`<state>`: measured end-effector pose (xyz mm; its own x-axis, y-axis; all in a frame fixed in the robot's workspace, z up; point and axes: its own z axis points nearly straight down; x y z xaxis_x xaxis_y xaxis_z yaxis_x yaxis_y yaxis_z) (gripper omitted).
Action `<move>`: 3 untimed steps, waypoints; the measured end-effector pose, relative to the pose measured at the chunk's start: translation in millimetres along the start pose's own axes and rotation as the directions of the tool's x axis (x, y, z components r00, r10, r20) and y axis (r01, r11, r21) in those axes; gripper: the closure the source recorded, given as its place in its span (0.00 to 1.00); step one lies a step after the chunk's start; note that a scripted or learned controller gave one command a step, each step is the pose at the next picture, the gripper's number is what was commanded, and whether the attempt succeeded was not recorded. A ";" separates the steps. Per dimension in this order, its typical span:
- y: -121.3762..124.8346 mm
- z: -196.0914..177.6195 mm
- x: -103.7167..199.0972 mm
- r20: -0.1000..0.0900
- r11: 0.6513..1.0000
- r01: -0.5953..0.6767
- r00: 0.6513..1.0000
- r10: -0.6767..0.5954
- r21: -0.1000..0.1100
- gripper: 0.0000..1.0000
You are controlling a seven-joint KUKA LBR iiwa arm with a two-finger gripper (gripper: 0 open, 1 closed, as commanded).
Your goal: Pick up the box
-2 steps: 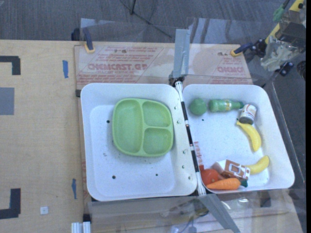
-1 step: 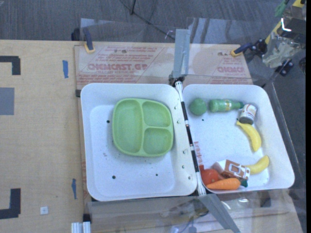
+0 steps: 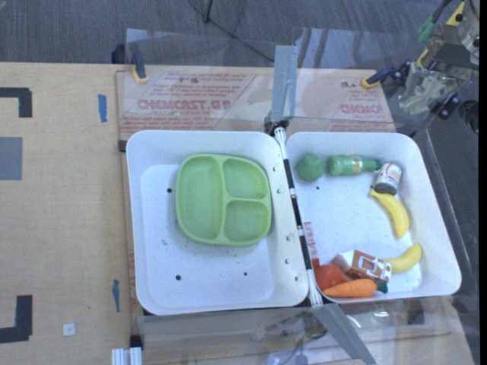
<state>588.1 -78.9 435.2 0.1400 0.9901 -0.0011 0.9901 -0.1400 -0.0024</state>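
Box (image 3: 367, 265), right bin (image 3: 434, 204) near edge, beside carrot (image 3: 350, 288); gripper (image 3: 426, 90) well apart, finger state cannot be told.

one fixed camera, mounted above the bench, looking down at a slant. frame takes in both white bins: left bin (image 3: 144, 226), right bin (image 3: 434, 226), wooden benchtop (image 3: 53, 204) at left, grey floor (image 3: 228, 6) along top.
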 end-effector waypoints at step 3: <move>2.9 -32.6 3.3 0.007 1.000 0.007 1.000 -0.007 -0.013 1.00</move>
<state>591.4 -76.0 467.8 0.1333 0.9910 -0.0085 0.9910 -0.1332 0.0110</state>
